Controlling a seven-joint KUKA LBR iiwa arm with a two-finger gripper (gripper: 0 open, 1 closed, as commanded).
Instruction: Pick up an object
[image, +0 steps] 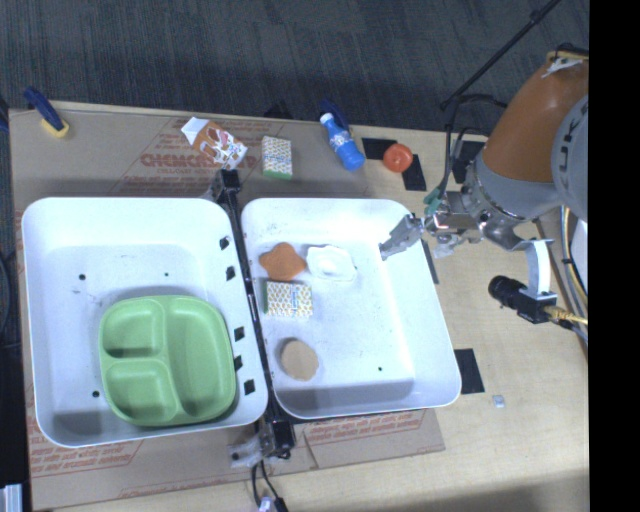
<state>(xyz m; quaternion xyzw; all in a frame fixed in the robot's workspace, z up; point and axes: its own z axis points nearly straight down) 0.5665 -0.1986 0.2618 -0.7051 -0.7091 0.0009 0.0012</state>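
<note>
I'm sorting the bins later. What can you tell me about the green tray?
The green tray is pale green, looks like matte plastic, squarish with rounded corners. It has three compartments: one long one and two smaller ones. It lies flat, face up, slightly turned, in the near part of the left bin, resting on the bin floor. No other item touches it.

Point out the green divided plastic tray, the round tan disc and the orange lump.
green divided plastic tray (222, 352): camera view, right rim.
round tan disc (297, 360): camera view, centre of its top face.
orange lump (283, 262): camera view, its middle.

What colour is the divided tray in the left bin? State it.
Light green; the divided tray shows best in the camera view.
</note>
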